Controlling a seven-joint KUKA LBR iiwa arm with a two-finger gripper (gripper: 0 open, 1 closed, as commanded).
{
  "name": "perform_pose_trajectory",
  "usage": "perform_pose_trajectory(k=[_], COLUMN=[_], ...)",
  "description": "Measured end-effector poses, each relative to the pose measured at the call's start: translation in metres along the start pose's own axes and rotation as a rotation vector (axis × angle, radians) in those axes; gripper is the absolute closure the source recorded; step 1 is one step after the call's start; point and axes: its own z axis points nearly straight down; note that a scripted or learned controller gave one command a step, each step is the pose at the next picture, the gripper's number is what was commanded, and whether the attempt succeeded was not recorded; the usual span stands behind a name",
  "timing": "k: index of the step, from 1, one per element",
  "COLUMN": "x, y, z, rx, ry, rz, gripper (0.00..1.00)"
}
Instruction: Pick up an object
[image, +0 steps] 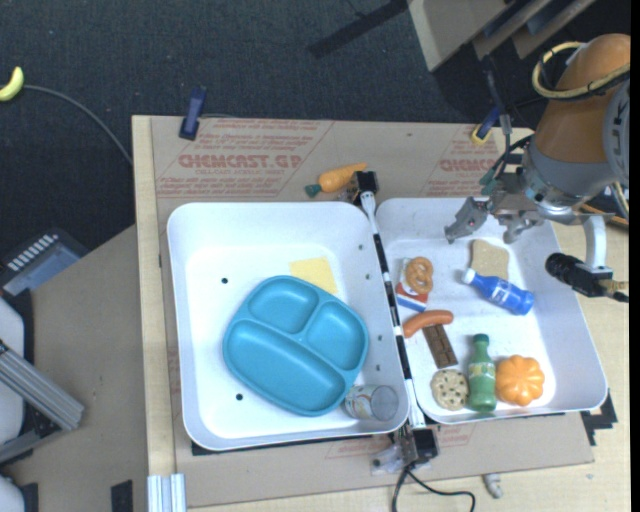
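two bins, end effector poised over the right one

two white bins sat side by side on the table (250, 150). the left bin (200, 240) held a blue divided plate (295, 345), a yellow cheese slice (315, 270) partly under its far edge, and a small grey can (375, 403) wedged in the near right corner. the right bin (570, 330) carried the smaller pieces, spread apart enough to allow a grasp: bread slice (489, 258), blue bottle (500, 291), pretzel (418, 274), sausage (428, 322), brown bar (440, 345), cookie (449, 389), green bottle (481, 373), orange pumpkin (519, 379).

end effector (494, 217) hung over the far part of the right bin, fingers spread wide, nothing between them. it stood just above the bread slice, likely lined up for a descent; bread slice and blue bottle were the nearest candidates. the bread lay flat, judged hard to pinch. an orange toy (338, 179) lay on the table beyond the bins.
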Motion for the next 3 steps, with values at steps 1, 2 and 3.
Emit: perform_pose_trajectory(k=[1, 2, 3], x=[-0.075, -0.046, -0.046], y=[0.016, -0.028, -0.027], z=[0.107, 0.106, 0.096], rx=[0.001, 0.000, -0.002], ry=[-0.001, 0.000, -0.001], rz=[0.001, 0.000, 0.001], gripper=[0.00, 0.00, 1.00])
